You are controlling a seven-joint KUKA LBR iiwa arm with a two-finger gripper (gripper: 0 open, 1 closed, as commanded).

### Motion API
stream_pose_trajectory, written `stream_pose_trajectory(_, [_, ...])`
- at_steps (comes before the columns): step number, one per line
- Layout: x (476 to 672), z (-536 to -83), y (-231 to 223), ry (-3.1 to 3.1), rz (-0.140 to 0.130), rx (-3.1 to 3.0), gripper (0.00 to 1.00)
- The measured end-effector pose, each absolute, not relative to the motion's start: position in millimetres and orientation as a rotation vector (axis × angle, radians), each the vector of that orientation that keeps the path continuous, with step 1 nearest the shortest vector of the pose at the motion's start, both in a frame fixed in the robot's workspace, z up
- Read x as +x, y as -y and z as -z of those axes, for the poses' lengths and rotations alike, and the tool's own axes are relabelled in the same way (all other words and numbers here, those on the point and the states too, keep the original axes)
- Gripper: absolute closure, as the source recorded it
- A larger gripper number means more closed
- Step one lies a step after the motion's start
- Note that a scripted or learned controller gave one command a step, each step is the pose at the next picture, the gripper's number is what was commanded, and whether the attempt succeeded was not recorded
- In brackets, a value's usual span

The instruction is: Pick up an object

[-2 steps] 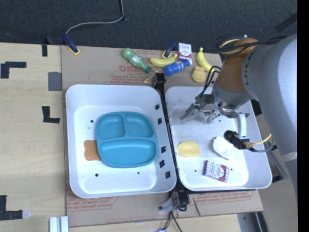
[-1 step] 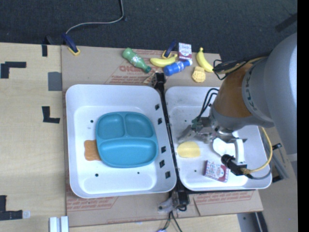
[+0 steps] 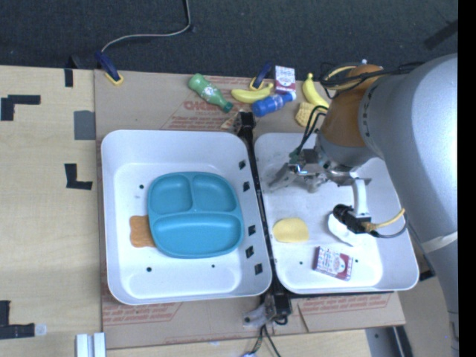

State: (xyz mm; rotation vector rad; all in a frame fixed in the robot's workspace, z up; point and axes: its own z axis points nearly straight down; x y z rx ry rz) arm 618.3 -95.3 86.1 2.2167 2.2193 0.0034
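My gripper (image 3: pixel 292 182) hangs low over the back left part of the right bin (image 3: pixel 394 274), its two metal fingers (image 3: pixel 277 179) spread open with nothing between them. In front of it, a yellow rounded piece (image 3: pixel 290 230) lies on the bin floor, about a finger's length away. A small red box (image 3: pixel 332 263) rests near the right bin's front edge. The left bin (image 3: pixel 123 274) holds a blue divided plate (image 3: pixel 195 214) with an orange-brown slice (image 3: pixel 139 231) poking out from under its left side.
Behind the bins, on the cardboard, lie a green bottle (image 3: pixel 208 92), a banana (image 3: pixel 251 94), a blue bottle (image 3: pixel 268 105), a small red-and-white box (image 3: pixel 285 76), another banana (image 3: pixel 312 91) and a yellow piece (image 3: pixel 306 115). The arm covers the right bin's far right side.
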Motion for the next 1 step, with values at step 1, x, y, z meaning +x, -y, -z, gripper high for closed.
stream_pose_trajectory(1, [620.7,-86.0,98.7,-2.222,-0.001,2.218,0.0])
